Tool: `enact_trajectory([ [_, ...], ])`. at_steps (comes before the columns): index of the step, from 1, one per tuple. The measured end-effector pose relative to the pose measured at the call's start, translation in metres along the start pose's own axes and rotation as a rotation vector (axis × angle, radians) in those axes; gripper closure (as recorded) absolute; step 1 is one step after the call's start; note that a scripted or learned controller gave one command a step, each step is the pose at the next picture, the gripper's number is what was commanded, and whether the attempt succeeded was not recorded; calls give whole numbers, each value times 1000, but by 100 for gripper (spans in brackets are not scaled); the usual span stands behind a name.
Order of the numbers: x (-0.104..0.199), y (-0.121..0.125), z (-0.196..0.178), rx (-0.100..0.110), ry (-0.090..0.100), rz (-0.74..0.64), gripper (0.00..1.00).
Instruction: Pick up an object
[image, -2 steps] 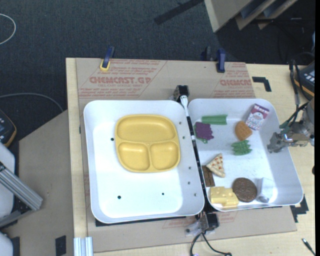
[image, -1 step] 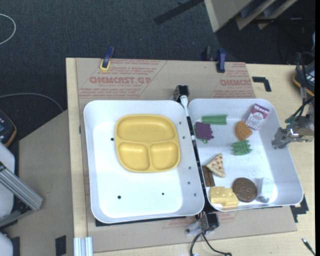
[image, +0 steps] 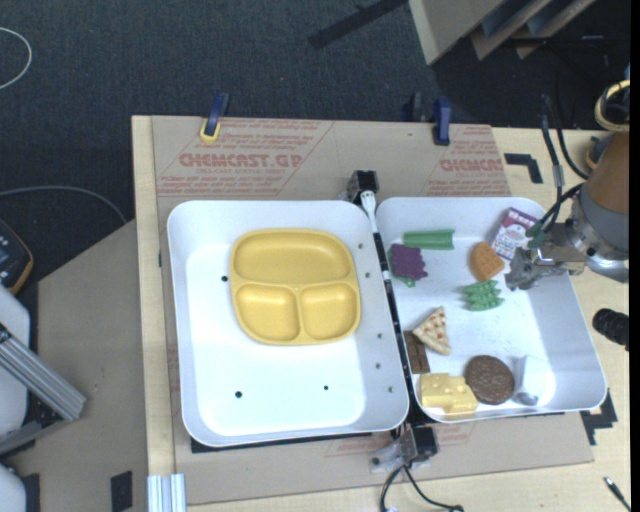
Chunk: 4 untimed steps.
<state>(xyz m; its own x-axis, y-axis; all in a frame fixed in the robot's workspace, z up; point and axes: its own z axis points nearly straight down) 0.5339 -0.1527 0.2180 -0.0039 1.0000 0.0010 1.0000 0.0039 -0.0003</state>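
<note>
The right bin (image: 570, 330) holds several toy foods: a green pod (image: 428, 239), purple grapes (image: 407, 262), an orange bun (image: 487, 262), a pink and white packet (image: 512, 232), a green leafy piece (image: 483, 295), a pizza slice (image: 433, 330), a brown bar (image: 416, 352), a yellow cheese block (image: 447, 393) and a round brown cookie (image: 490, 379). My gripper (image: 527, 270) hangs low over the bin's upper right part, just right of the orange bun and below the packet. Nothing shows in its grasp.
The left bin (image: 200, 330) holds a yellow divided plate (image: 295, 283). A small grey piece (image: 524, 388) lies beside the cookie. The two bins meet along a raised rim (image: 385, 300). Cables run down at the far right.
</note>
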Motion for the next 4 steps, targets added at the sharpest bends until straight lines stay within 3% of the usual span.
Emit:
enact_trajectory([
  [1, 55, 14, -13, -5, -1, -3, 100],
  [2, 87, 15, -15, -3, -1, 1, 100],
  [4, 88, 9, 2, 2, 0, 4, 100],
])
